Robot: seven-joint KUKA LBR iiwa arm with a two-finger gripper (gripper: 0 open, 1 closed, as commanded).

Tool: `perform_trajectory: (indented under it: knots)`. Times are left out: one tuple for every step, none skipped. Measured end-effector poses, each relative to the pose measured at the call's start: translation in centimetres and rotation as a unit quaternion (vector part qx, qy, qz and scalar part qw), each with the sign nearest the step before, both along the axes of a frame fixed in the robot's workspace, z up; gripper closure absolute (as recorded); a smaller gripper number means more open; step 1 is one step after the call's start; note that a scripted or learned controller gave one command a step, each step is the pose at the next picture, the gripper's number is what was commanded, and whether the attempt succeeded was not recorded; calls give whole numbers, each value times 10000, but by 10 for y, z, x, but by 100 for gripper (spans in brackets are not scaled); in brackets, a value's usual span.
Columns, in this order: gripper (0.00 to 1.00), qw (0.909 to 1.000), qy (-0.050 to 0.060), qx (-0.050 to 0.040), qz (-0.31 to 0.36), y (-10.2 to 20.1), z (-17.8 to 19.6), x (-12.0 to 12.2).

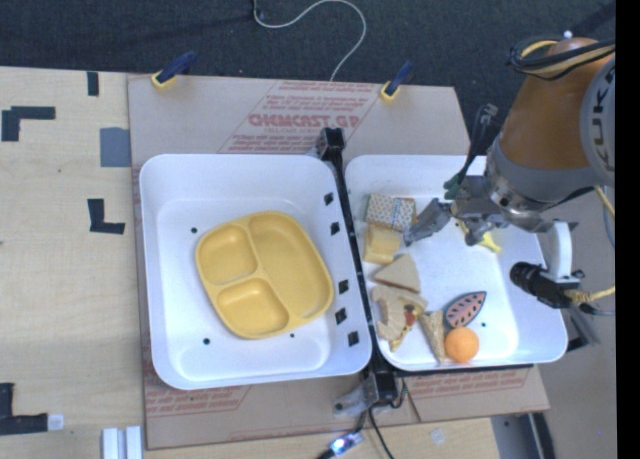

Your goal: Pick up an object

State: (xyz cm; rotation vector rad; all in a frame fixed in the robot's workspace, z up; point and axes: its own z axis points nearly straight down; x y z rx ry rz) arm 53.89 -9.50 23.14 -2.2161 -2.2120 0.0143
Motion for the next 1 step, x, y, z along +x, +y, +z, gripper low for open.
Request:
perform_trajectory:
  knots:
    - [0, 10000, -61, -5, 15, 0, 6, 2]
